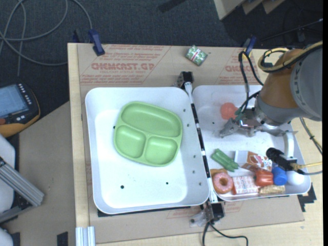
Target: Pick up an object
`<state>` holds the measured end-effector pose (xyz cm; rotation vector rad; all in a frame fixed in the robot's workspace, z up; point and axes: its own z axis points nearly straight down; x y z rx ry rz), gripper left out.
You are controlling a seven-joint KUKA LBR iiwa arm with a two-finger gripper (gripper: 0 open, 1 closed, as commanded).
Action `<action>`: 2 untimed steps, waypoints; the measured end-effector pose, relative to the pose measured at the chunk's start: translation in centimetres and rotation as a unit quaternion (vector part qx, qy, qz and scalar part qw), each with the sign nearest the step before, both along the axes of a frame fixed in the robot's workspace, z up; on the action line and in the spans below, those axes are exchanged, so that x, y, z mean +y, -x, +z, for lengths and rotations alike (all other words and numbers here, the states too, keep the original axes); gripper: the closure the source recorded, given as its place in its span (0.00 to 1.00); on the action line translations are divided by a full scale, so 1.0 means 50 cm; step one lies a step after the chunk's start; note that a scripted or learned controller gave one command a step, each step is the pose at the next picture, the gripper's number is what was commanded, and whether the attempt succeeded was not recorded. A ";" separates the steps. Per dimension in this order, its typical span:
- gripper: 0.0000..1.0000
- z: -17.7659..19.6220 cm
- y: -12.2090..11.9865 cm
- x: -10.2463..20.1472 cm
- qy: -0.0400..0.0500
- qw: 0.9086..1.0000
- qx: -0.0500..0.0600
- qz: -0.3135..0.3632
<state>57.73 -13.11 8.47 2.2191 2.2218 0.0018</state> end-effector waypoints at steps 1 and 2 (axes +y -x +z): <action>0.00 0.001 -0.153 0.019 0.000 1.000 0.000 0.001; 1.00 0.028 -0.157 0.017 0.002 1.000 -0.004 0.001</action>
